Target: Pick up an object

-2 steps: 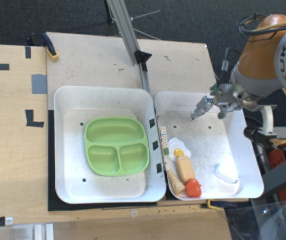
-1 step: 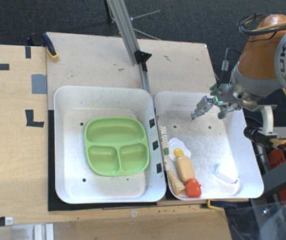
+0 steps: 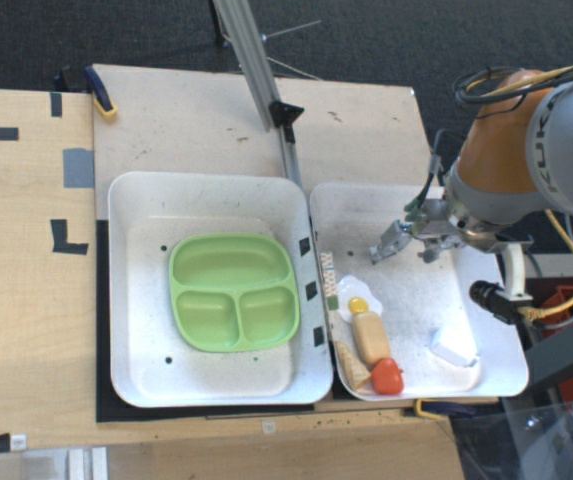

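Only partial letters "KU" show on the arm (image 3: 556,138).

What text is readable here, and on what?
"KU": on the arm, cut off at the frame's edge.
Strip label on the wall between the bins: print is there, too blurred to read.
Bottle: no legible label.
Nothing else carries text.

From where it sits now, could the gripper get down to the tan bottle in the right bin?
Probably yes. The gripper hangs over the right bin, with bare floor between it and the tan bottle. The red object touching the bottle's near end might crowd a grasp there.
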